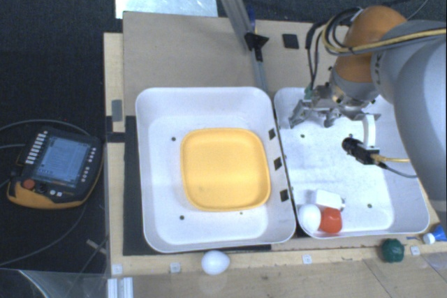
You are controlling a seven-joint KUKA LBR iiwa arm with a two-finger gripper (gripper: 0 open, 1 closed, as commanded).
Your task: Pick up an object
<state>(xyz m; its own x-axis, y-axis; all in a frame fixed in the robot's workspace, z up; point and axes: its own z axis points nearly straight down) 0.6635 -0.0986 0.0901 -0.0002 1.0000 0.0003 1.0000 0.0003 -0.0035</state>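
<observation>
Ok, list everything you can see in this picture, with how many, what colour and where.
Bins: two, white, side by side on the bench.
Plate: one, yellow, in the left bin.
Small objects: a white ball, an orange-red piece and a white block, clustered at the right bin's near edge.
Egg: one, white, on the bench in front of the left bin.
Ball: one, dark green, on the bench past the right bin's near corner.
Handheld controller: one, grey and orange, far left.
Arm: one, grey with orange band, from the right.
Gripper: one, over the right bin's far end.

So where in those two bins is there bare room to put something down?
Right bin: bare middle floor, between the pincer and the objects in its near corner: white ball, red ball, white block. Left bin: the yellow plate leaves only margins.
</observation>
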